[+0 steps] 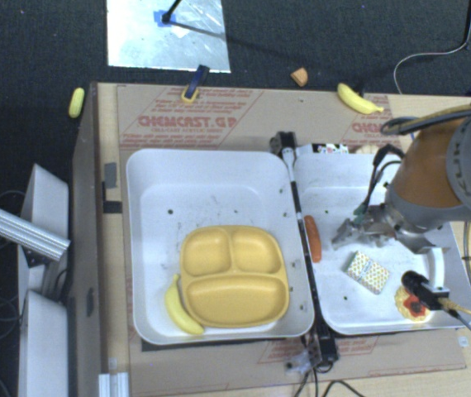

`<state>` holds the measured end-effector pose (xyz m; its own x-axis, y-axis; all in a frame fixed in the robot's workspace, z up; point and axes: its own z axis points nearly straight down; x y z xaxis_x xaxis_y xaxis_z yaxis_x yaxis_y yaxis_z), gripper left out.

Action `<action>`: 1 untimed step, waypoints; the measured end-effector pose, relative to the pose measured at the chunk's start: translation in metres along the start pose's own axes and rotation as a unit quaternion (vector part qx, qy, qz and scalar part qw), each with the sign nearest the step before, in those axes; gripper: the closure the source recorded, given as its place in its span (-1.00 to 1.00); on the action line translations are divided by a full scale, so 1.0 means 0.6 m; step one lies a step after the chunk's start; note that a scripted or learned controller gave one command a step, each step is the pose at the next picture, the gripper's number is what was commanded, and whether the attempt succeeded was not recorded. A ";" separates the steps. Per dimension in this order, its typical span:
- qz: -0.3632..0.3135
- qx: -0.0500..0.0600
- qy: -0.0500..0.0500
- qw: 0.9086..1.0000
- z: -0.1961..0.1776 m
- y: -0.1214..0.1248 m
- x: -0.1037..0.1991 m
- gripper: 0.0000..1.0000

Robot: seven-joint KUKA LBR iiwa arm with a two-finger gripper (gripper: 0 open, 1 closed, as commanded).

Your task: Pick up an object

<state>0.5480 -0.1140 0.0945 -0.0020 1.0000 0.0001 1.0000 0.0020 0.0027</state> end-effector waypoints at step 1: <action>0.001 0.001 0.000 1.000 0.017 -0.103 0.003 -1.00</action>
<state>0.4865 -0.1124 0.0841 -0.0008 1.0000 0.0004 1.0000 0.0008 0.0001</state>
